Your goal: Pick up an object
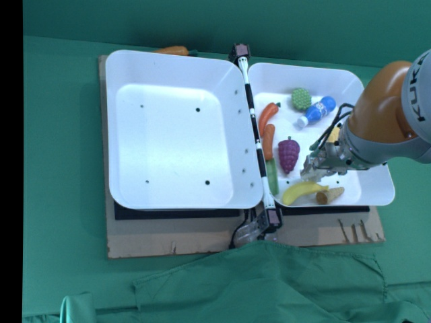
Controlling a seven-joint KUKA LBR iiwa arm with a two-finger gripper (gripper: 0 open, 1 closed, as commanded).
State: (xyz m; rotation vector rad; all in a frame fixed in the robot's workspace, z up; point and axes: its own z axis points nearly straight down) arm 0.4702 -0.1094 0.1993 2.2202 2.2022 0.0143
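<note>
The right bin [350, 86] holds several toy foods: a yellow banana [303, 192] and a tan cone-shaped piece [330, 194] near its front wall, a purple grape bunch [288, 155], two orange carrots [268, 113] [269, 140], a green cucumber [271, 177], a green bumpy fruit [301, 99] and a blue and white bottle [316, 112]. My gripper [315, 170] hangs low over the bin, just above the banana and right of the grapes. A yellow object [334, 134] peeks out behind the wrist.
The left bin [175, 133] lies beside the right one, split by a black and white divider rail [254, 126]. An orange object [172, 50] rests outside behind the left bin. Crumpled green cloth [269, 281] covers the front of the bench.
</note>
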